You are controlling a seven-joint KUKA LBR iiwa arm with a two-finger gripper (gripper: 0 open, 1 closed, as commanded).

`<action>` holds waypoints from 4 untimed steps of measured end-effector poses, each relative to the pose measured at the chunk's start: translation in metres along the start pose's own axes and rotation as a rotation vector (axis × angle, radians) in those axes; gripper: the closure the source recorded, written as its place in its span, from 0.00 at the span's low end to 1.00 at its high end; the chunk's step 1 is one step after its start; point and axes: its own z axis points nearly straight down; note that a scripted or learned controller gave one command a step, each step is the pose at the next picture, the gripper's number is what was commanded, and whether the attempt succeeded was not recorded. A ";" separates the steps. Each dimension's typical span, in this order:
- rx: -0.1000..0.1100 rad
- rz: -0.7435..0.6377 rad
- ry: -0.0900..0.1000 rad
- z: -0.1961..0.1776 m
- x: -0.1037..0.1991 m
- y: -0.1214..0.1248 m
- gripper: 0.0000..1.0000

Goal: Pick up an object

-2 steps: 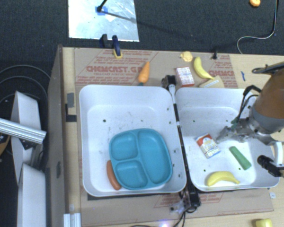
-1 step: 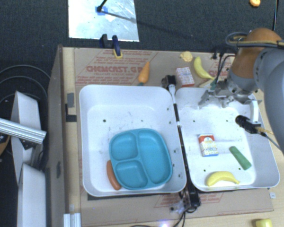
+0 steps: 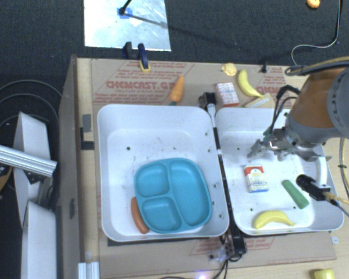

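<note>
Small carton [image 3: 256, 178], red-and-white, lies flat below the gripper [image 3: 260, 149].

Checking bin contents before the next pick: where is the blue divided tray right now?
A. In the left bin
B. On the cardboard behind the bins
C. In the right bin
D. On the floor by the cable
A: the blue divided tray lies flat in the left bin, with an orange sausage-shaped item beside it.
</note>
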 end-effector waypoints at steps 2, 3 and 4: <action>-0.006 -0.002 -0.001 0.001 0.035 -0.036 1.00; -0.006 -0.002 -0.001 0.001 0.035 -0.036 0.00; -0.009 -0.001 -0.006 0.025 0.035 -0.027 0.00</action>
